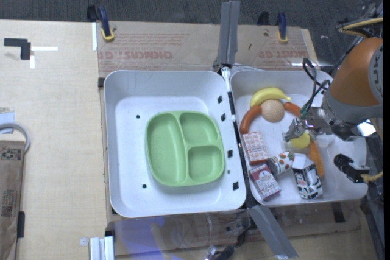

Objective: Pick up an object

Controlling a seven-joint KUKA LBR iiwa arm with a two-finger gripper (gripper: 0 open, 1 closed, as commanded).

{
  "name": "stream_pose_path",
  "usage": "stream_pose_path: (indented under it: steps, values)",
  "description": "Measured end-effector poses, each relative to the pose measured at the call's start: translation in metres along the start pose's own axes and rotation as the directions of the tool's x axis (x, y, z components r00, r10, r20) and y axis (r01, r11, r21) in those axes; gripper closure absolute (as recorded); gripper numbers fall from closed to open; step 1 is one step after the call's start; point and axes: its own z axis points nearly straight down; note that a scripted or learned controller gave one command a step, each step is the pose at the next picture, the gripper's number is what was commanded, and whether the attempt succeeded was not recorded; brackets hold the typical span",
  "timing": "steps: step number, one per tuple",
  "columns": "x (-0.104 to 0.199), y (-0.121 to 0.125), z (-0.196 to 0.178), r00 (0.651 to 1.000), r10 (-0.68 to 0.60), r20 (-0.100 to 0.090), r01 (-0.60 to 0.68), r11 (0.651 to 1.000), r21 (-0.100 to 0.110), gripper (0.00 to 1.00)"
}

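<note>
Your hand (297, 131) is hovering in the right bin (347, 192), touching a yellow lemon (300, 142) at the bin's 3 o'clock, probably lining up a pick; whether it is spread, you cannot tell.

tray (184, 148) in left bin (122, 131), banana (270, 95) in right bin (341, 189)

You see a pale green tray (183, 148) in a white bin (122, 131). By the right bin's far edge, a yellow banana (270, 95); by its near edge, a black-and-white carton (308, 182).
</note>
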Motion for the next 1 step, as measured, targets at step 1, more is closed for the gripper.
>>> stream_pose_path:
  steps: [1]
  values:
    - [0.0755,0.0042,-0.1337,0.997,-0.071,0.007,0.071,0.997,-0.004,1.0]
